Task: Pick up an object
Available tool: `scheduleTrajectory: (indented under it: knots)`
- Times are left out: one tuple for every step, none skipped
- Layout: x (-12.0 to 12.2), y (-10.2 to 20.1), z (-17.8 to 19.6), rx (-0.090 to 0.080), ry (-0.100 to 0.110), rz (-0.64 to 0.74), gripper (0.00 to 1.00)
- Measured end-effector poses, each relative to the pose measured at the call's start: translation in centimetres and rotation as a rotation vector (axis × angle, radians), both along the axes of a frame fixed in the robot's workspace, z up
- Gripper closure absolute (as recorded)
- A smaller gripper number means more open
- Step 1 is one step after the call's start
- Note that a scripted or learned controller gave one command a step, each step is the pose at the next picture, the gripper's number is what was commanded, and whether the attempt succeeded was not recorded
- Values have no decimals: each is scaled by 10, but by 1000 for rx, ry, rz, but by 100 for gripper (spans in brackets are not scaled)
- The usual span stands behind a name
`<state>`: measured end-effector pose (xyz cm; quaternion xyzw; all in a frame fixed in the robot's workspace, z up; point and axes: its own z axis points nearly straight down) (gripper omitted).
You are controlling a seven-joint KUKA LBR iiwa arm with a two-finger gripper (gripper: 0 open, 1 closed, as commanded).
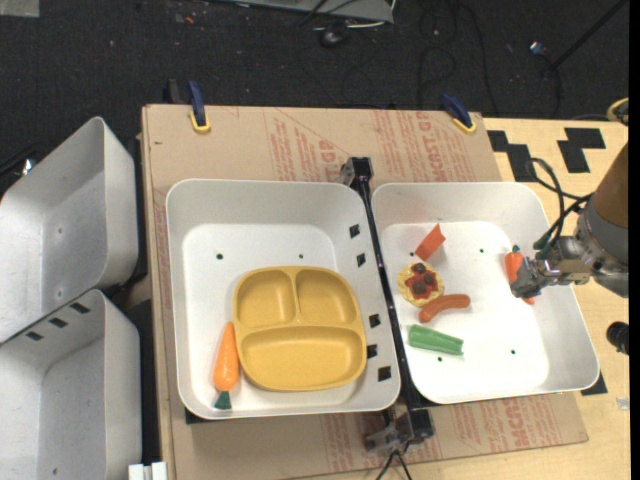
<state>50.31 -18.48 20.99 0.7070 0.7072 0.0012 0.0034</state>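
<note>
The gripper [527, 278] reaches in from the right and sits low over the right edge of the right bin [470, 203], just inside its right wall. A small orange-red object [514, 264] shows right at the gripper's tip, touching or partly hidden by it; whether it is actually pinched between the fingers cannot be told, and whether the fingers are spread or pressed together cannot be told either. The grey arm [610, 223], with its orange band, extends off the right side.

Other things lie in the right bin, toward its left half. A red-orange wedge-shaped piece [430, 241] lies farthest back. Just nearer is a small round yellow piece with dark red bits on top [421, 282]. Beside it, to the near right, is a reddish sausage-shaped piece [444, 307], lying at a slant. Nearest of all is a green oblong piece [435, 341], near the bin's left wall. All of these are well apart from the gripper.

The left bin [200, 268] holds a yellow divided plate [300, 328] with three compartments, set toward the near side. A toy carrot [226, 360] with a green end lies just left of the plate, along its edge, its green tip pointing toward the near wall.

Both bins sit side by side on a brown board on the desk [300, 138], with blue clamps at the board's far edge. Two more white bins [60, 268] stand tilted at the far left, off the board.
</note>
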Motion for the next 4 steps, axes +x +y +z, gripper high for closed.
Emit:
scheduleTrajectory:
  knots:
    - [2, 0, 51, 1, 0, 2, 100]
    - [19, 54, 56, 4, 4, 7, 100]
    - [26, 106, 45, 5, 7, 7, 100]
    - [34, 157, 41, 5, 7, 7, 100]
